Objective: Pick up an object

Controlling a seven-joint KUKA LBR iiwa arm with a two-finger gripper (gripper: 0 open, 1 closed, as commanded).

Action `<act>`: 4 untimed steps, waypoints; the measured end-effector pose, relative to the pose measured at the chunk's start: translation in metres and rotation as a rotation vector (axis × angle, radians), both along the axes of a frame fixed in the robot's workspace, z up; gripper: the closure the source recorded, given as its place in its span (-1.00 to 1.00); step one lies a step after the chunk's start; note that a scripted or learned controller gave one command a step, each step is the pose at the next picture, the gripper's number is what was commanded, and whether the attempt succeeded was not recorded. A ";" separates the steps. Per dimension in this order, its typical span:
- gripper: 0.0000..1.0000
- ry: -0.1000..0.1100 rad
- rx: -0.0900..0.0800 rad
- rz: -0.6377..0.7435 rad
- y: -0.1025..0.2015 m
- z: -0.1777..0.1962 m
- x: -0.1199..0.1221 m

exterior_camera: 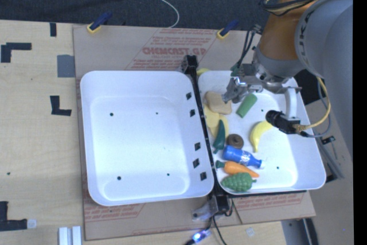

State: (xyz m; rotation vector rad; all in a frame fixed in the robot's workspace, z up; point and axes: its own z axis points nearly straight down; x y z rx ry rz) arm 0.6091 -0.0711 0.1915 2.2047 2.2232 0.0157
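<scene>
My gripper [236, 89] hangs over the back of the right bin [298, 178], just above and between a tan bread-like piece [217, 102] and a green block [247, 105]. Nothing shows between its tips. Nearer the front lie a yellow banana [259, 134], a brown round piece [234, 140], a teal item [220, 134] on a pale yellow piece [211, 121], a blue bottle [241, 156], an orange carrot [239, 168] and a green bumpy item [238, 182].
The left bin [137, 135] sits beside the right one, joined by a black divider [198, 123]. Both rest on a cardboard sheet [166, 49]. The arm's grey body and orange band [284, 20] loom over the right bin's back right corner.
</scene>
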 end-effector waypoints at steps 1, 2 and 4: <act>1.00 0.000 0.000 0.000 0.054 0.101 0.048; 1.00 0.024 0.001 -0.008 0.062 0.054 -0.014; 1.00 0.013 0.003 0.001 0.161 0.073 0.056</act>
